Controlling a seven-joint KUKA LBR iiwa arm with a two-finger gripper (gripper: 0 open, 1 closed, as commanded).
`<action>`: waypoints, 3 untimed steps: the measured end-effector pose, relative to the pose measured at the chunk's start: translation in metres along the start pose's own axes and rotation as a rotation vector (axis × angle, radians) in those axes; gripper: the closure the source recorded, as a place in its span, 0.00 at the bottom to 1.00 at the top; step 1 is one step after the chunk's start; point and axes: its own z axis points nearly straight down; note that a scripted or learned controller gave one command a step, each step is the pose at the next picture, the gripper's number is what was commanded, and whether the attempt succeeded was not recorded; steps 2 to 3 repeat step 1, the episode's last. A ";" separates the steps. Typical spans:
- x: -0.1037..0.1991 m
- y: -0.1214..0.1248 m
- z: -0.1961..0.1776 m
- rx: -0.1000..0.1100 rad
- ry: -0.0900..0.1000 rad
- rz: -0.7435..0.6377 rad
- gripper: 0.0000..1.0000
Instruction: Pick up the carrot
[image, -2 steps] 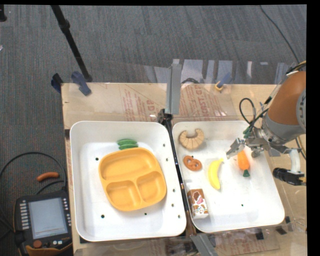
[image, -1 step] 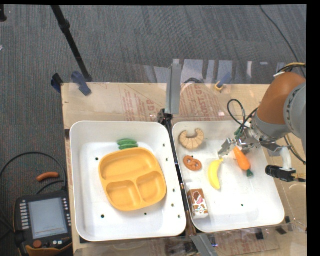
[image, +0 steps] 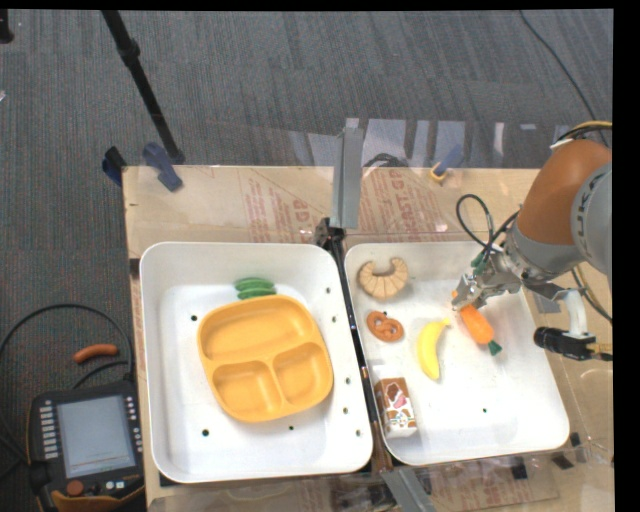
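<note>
We see two white bins: the left bin (image: 160, 300) at 9 o'clock of the bench, the right bin (image: 520, 420) at 3 o'clock. The arm (image: 560, 205) comes in from 3 o'clock, over the right bin's upper corner. In the left bin, a yellow divided plate (image: 265, 357) with a green item (image: 255, 288) touching its 12 o'clock edge. In the right bin: croissant (image: 385, 277) at 11 o'clock, banana (image: 432, 348) at center, brown carton (image: 397, 405) at 7 o'clock, pretzel (image: 385, 325) at 9 o'clock.

The carrot (image: 478, 327) lies just right of the banana. The gripper (image: 472, 292) sits at its upper end, possibly touching. Whether the claw is spread or pinching we cannot tell; too small and cluttered.

Risk, in our judgement: contact lands on the carrot's end, not its middle, so it may pivot or slip out on lift. It could also roll into the banana.
</note>
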 end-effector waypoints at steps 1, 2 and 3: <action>0.059 0.007 -0.092 -0.003 -0.003 -0.072 1.00; 0.059 0.007 -0.092 -0.003 -0.003 -0.072 1.00; 0.059 0.007 -0.092 -0.003 -0.003 -0.072 1.00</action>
